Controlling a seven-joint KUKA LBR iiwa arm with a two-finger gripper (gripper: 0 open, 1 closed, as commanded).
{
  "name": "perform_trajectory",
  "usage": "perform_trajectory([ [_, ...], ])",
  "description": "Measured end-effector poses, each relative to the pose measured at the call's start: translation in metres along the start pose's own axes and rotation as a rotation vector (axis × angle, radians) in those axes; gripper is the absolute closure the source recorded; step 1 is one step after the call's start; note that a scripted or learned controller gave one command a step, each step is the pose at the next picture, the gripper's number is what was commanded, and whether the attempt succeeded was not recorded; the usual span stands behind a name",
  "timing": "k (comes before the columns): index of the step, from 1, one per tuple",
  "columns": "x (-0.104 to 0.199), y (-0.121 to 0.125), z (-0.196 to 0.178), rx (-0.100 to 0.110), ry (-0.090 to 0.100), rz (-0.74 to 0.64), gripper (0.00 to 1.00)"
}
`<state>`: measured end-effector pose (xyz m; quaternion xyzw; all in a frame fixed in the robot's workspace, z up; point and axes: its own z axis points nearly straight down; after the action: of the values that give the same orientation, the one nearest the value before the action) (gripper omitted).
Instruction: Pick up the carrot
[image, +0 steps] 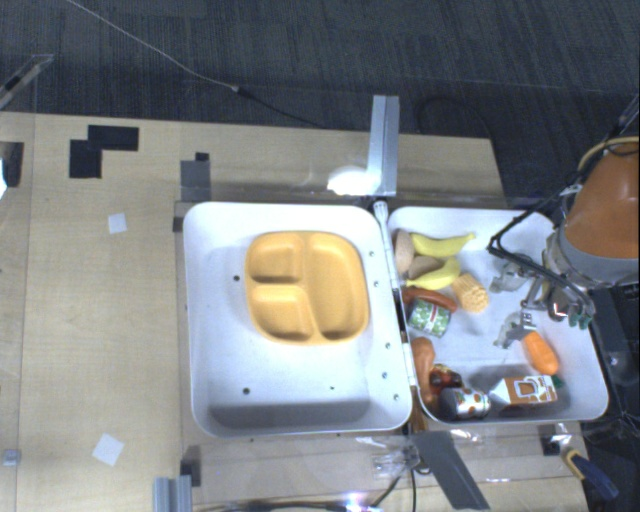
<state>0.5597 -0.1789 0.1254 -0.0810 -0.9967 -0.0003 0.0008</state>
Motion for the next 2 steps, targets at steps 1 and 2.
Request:
perform_trajectory([
  [1, 0.047, -0.020, 0.035, 0.001, -0.019, 0.032, 0.00],
  [2, 0.043, -0.019, 0.023, 0.002, -0.027, 0.026, 1.00],
])
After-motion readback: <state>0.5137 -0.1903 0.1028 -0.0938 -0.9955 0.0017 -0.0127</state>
